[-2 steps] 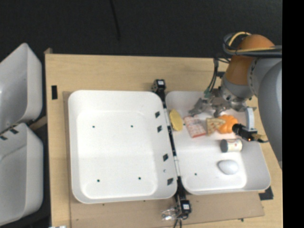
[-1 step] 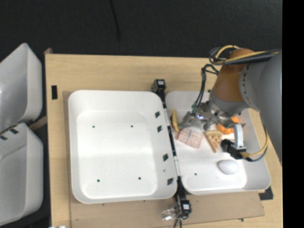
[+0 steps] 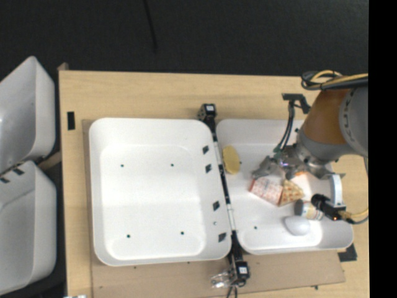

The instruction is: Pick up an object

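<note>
The grey arm with its orange band (image 3: 322, 120) reaches in from the right, wrist bent downward, its two-finger tool (image 3: 277, 166) lowered; dark cables trail along the wrist.

A round grey arm (image 3: 355, 120) is seen, with a wide orange band (image 3: 324, 118) near its end. Thin black cables (image 3: 289, 129) are hung beside it. A yellow cable (image 3: 322, 75) is looped on top.

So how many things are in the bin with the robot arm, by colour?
Yellowish: 1, oval piece
Red-and-white patterned: 1, packet
Orange-tan: 1, piece
White: 1, rounded lump
Total: 4 that I can make out
</note>
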`<move>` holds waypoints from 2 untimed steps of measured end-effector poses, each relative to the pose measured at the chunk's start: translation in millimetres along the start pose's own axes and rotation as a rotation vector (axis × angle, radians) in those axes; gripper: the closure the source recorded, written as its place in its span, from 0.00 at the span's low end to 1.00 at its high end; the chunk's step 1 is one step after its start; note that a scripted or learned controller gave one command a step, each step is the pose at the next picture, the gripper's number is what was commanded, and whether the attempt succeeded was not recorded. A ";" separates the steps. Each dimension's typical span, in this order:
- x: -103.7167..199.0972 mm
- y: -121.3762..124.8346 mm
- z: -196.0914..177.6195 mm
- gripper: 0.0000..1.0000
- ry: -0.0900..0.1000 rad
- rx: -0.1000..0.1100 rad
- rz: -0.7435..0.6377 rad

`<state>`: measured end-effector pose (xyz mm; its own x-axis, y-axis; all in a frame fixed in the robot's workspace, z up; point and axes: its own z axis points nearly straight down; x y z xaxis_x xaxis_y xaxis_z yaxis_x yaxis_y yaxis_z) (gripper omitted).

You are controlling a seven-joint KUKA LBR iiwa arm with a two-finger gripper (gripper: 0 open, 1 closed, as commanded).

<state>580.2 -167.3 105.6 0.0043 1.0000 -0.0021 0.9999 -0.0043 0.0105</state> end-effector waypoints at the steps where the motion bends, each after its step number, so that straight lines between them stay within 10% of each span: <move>1: -9.2 53.3 5.1 0.00 0.001 0.006 -0.007; 2: -50.8 -47.5 5.1 0.00 0.000 0.017 0.003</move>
<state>532.6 -218.0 100.1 0.0069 1.0000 -0.0020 1.0000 -0.0069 -0.0066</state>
